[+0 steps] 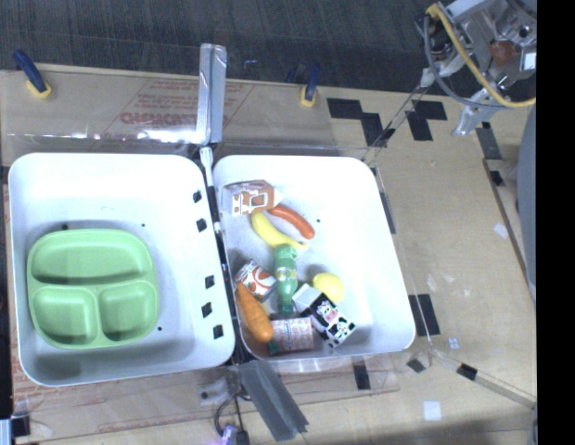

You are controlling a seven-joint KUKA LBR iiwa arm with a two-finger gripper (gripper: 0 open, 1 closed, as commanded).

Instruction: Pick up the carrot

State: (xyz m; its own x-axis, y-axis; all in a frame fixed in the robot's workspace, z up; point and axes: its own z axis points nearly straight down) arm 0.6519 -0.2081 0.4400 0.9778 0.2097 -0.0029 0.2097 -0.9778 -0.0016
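The carrot (255,315) is a short orange cone lying near the front left corner of the right bin (385,248), close to the bin's left wall. It touches a small can (257,279) behind it and a lying tin (292,334) to its right. My gripper (475,49) hangs at the top right of the camera view, beyond the bin's far right corner, high above the bench and far from the carrot. Yellow cable loops around it.
The right bin also holds a green bottle (286,276), a banana (269,230), a red sausage (292,219), a lemon (327,286), a cow-patterned box (329,321) and a brown carton (250,197). A green divided plate (93,287) lies in the left bin (28,184).
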